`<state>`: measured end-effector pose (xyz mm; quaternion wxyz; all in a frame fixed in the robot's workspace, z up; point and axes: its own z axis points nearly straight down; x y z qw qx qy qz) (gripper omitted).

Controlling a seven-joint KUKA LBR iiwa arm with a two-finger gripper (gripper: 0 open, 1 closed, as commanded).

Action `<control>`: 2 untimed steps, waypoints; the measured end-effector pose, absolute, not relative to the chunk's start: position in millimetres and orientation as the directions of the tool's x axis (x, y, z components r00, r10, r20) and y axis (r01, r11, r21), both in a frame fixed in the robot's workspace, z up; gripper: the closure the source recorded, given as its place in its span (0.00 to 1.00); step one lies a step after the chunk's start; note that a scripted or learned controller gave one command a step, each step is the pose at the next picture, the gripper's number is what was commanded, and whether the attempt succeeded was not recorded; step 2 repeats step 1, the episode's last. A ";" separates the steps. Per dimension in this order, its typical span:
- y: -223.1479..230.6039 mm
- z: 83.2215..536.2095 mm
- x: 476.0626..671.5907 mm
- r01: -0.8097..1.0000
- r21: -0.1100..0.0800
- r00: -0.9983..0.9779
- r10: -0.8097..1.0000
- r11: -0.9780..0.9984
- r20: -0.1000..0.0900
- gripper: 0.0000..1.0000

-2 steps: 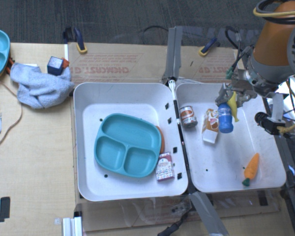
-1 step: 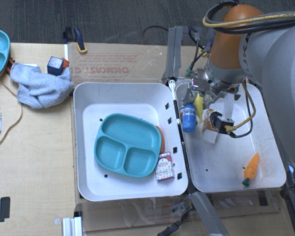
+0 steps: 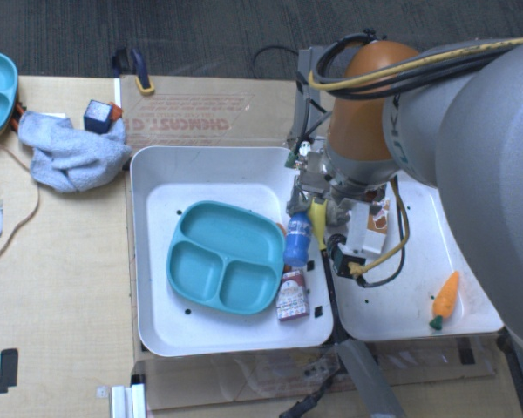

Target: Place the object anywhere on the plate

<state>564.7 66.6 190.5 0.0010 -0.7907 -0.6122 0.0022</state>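
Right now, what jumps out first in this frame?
The big grey arm with its orange band fills the right side, reaching down over the seam between the two white bins. Next is the teal divided plate in the left bin, with a blue bottle at its right edge, right under the wrist, and a small red-and-white packet just below that. A toy carrot lies alone in the right bin.
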 end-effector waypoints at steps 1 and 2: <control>66.3 190.6 564.8 0.968 -0.004 0.251 0.968 -0.251 -0.003 0.00; 66.3 190.6 564.8 0.968 -0.004 0.251 0.968 -0.251 -0.003 0.00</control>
